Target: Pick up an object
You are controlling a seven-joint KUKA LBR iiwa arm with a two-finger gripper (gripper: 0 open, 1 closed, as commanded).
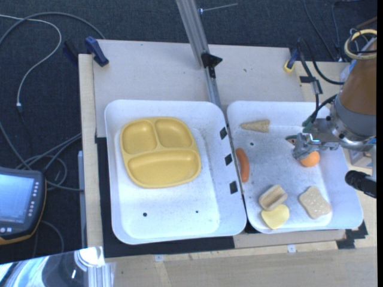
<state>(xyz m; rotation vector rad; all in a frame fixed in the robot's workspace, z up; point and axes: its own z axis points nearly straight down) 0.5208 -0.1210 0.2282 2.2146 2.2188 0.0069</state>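
We've got the orange ball (309,158) in the right bin (287,229), sitting right under the gripper (303,146) and touching its tip. Can't tell how wide the gripper is or if it's actually got the ball. No writing we can read anywhere

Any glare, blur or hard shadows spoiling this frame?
Camera view: lighting even and soft, shadows faint; the yellow tray and both bins are sharp. The gripper over the orange item looks slightly soft. Bright reflection at the bottom-left corner.
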